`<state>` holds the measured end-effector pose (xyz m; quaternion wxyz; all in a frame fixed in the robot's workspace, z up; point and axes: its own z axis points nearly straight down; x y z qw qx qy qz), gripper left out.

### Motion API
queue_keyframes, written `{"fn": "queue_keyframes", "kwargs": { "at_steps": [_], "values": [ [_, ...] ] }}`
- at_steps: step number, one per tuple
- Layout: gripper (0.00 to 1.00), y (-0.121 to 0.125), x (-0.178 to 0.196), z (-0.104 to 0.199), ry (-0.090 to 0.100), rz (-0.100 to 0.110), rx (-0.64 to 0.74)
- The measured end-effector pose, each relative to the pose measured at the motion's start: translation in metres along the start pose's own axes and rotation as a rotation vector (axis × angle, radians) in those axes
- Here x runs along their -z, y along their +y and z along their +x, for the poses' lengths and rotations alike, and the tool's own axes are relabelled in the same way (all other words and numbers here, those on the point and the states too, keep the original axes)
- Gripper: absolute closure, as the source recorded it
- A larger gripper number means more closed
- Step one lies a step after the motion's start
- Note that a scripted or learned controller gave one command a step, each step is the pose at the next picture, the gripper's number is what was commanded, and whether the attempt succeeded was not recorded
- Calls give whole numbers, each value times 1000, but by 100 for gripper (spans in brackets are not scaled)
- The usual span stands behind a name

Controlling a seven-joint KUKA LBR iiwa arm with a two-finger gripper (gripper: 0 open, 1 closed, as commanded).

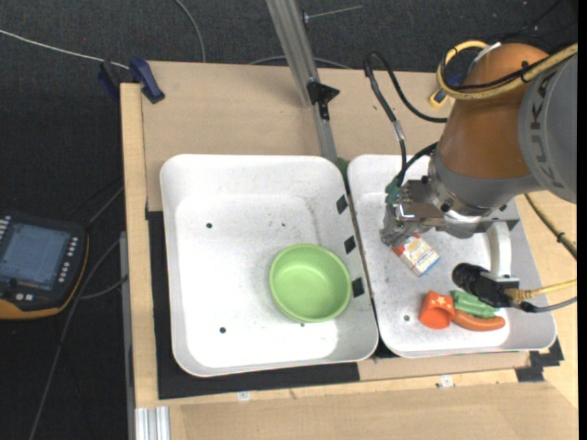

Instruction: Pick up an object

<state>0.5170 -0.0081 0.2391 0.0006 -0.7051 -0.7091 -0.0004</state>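
Orange plastic piece (pixel 437 311) lies nearest, in the lower right of the frame, on the floor of the right bin (pixel 396 339) close to its near rim. Touching its right side is a red and green piece (pixel 479 320), lying lengthwise along that same rim. Just above the orange plastic piece and slightly to the left, a small carton (pixel 418 255) printed in white, red and yellow lies tilted on the floor of the right bin. The gripper (pixel 402 229) points down right at the carton's upper left corner. From this angle I cannot tell whether it touches the carton, nor whether it is open or closed.

In the left bin (pixel 229 246), a green bowl (pixel 310 284) sits upright, mouth up, in the lower right part and near the wall between the two bins.

Farther up, the arm (pixel 495 126), grey with its orange band, fills the upper right over the far half of the right bin. Beyond the bins, the pale bench (pixel 238 108) runs bare to its far edge. A metal post (pixel 289 26) slants up toward the top centre, and a blue clamp (pixel 147 79) grips the far left corner. A handheld pendant (pixel 32 259) rests off the bench at the left edge.
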Motion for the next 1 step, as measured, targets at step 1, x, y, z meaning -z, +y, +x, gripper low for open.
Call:
{"fn": "queue_keyframes", "kwargs": {
  "at_steps": [1],
  "values": [
    [100, 3, -7, 60, 0, 0, 0]
  ]
}}
